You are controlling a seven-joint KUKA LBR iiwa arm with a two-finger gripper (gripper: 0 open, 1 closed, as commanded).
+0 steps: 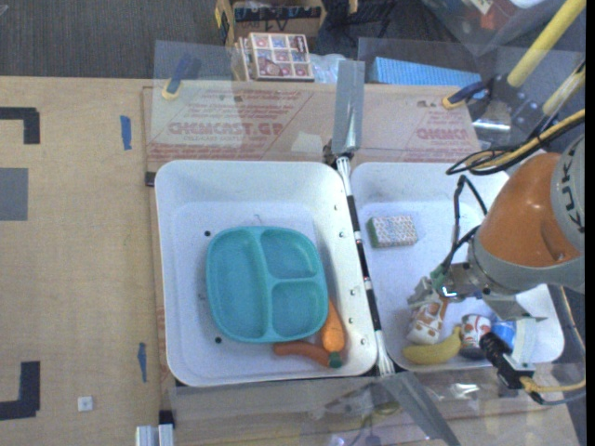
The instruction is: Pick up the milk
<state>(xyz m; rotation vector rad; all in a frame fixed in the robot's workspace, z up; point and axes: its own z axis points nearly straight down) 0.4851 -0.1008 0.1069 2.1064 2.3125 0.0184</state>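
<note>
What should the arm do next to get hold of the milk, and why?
Probably lower a little straight down. The gripper sits just above the milk carton in the right bin, and a banana lies against the carton's near side, so a sideways approach might knock it.

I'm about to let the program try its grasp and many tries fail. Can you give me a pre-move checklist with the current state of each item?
1. Milk carton in view in the right bin: ok.
2. Gripper positioned over the carton: ok, directly above it.
3. Carton between the fingers: cannot tell.
4. Neighbours clear of the carton: not ok; the banana lies against its base.
5. Green sponge out of the way: ok.
</note>
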